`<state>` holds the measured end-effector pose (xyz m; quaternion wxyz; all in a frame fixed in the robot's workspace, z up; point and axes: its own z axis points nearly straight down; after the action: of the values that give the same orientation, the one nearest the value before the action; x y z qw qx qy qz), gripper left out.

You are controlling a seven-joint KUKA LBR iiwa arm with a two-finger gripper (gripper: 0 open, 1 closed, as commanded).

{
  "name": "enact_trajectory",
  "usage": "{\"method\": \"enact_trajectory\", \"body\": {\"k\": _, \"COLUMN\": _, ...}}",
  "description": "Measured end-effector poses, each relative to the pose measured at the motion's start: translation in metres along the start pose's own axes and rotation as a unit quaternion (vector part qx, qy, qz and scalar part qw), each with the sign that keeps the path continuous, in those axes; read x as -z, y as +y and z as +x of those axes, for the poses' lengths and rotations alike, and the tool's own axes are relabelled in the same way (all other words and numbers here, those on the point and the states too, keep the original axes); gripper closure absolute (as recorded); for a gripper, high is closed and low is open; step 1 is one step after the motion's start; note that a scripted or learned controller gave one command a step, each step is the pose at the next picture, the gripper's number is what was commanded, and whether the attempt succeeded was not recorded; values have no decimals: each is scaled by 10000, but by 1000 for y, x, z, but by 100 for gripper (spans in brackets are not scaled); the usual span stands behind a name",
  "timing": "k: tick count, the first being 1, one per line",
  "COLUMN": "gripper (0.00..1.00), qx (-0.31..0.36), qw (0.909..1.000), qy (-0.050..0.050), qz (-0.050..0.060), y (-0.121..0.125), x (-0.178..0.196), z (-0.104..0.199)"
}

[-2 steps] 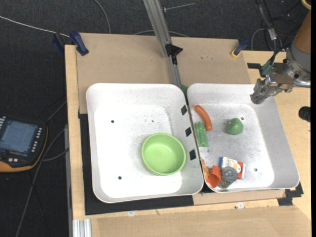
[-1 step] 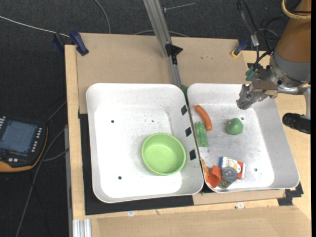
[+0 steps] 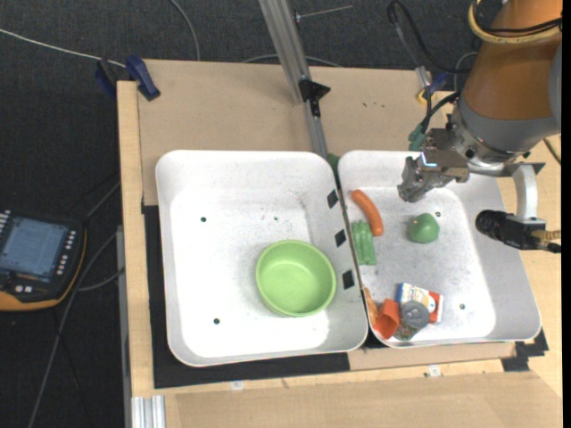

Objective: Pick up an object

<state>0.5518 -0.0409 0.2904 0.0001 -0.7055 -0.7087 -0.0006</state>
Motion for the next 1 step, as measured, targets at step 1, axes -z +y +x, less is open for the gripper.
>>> {"method": "enact_trajectory", "body": {"k": 1, "gripper": 100, "qx": -8, "qw": 10000, "qy": -4, "qz": 5, "y": -12, "x": -4, "z": 44}}
